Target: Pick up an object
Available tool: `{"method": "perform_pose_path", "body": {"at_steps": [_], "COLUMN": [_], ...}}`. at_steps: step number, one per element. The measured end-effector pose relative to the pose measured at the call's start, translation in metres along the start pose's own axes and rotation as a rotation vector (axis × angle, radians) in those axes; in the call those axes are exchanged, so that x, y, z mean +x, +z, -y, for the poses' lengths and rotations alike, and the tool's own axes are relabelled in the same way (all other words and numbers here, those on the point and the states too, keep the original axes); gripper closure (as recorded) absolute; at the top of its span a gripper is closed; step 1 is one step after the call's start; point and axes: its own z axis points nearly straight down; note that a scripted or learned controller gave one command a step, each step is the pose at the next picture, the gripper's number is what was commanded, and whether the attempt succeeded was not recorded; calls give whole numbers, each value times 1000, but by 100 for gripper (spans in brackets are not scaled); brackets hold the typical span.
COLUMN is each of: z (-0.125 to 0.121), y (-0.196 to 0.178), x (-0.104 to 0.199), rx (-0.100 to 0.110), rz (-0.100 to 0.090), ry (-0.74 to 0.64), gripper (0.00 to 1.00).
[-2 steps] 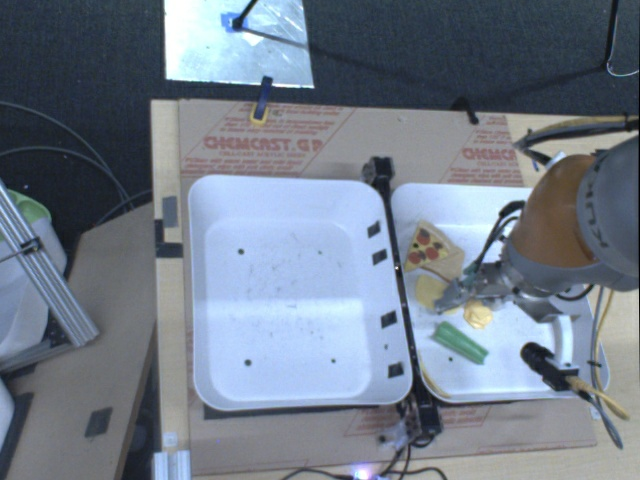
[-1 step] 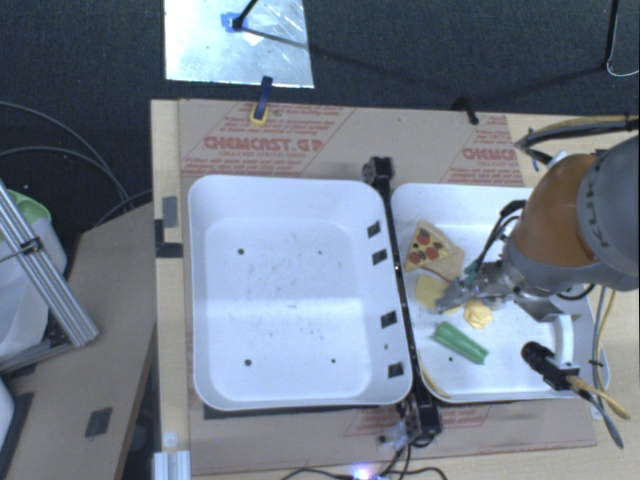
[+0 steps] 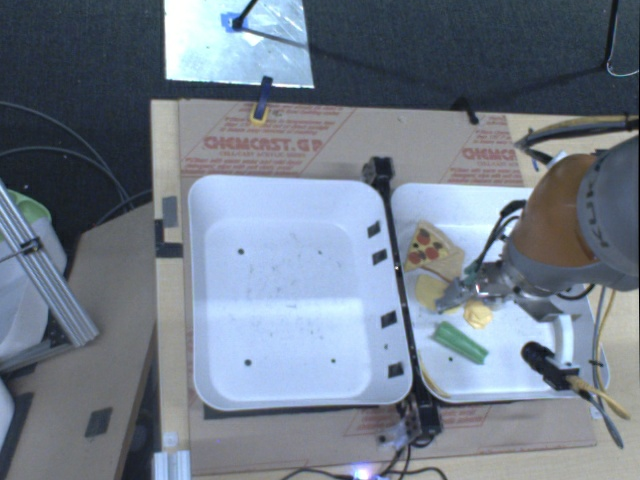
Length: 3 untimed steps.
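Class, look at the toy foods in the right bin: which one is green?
The long green piece, lying near the front of the right bin. The pizza slice is tan with red spots, and the other pieces are yellow.

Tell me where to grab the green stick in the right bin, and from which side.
Grip the green stick across its narrow middle, coming straight down. It lies flat and slanted on the right bin floor, apart from the yellow piece, so its long sides look free.

A shiny metal sheet [image 3: 238, 28] lies on dark floor beyond the cardboard-covered bench [image 3: 330, 138].
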Motion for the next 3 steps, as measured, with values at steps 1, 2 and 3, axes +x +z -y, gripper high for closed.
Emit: {"method": "perform_pose_path", "body": {"at_steps": [1, 2, 3], "z": [33, 30, 1], "y": [1, -10, -134], "x": [18, 18, 79], "rx": [5, -1, -13], "rz": [-2, -1, -2], "ry": [1, 0, -12], "gripper": [0, 100, 100]}}
